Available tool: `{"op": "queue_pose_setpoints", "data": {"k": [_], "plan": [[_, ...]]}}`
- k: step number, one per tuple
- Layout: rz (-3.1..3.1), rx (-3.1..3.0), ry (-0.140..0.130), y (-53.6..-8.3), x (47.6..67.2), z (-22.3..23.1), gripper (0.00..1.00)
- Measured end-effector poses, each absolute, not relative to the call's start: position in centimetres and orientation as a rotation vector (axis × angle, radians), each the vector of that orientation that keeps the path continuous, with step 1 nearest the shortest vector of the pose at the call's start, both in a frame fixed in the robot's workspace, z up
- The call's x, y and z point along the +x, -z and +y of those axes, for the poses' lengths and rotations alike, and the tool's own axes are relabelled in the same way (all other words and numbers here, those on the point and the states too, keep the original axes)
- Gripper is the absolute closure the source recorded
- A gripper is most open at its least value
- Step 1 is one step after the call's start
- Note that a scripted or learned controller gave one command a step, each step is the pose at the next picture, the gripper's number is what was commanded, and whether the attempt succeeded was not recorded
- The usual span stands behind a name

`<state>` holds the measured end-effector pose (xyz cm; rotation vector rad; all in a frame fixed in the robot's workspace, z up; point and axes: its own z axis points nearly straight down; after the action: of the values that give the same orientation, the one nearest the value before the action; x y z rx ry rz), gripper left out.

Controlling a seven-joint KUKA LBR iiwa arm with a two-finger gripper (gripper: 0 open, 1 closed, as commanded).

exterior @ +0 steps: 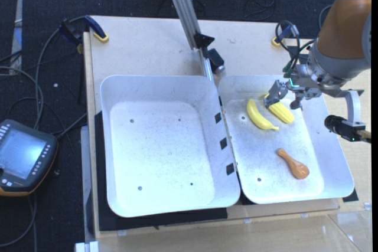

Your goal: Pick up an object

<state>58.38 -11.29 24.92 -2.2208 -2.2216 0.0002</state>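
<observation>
Item 1: banana (260, 115), yellow, right bin (331, 180), upper half. Long axis diagonal, upper-left to lower-right; lower tip pointed twd bin's right side.
Item 2: 2nd yellow obj. (282, 112), just beside banana on its right, under claw (283, 91).
Item 3: tan pear-shaped obj. (293, 163), lower in same bin, narrow end upper-left.
Claw: lowered over item 2; open/closed state can't be told.
Left bin (112, 127): on bench (147, 44).

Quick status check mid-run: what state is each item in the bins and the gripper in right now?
Banana: lying flat in right bin.
Yellow corn-like piece: lying beside banana, under the gripper.
Brown drumstick-shaped toy: lying loose, apart from the others.
Gripper: low over the yellow piece; grip unclear.
</observation>
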Motion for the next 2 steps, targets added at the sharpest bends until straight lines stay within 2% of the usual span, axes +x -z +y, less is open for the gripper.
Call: {"op": "queue_pose_setpoints", "data": {"k": [1, 2], "plan": [[-2.222, -2.221, 0.0, -24.9, 58.4, -11.3, 0.0], [-2.22, -2.219, -0.004, -20.7, 58.4, -11.2, 0.0]]}}
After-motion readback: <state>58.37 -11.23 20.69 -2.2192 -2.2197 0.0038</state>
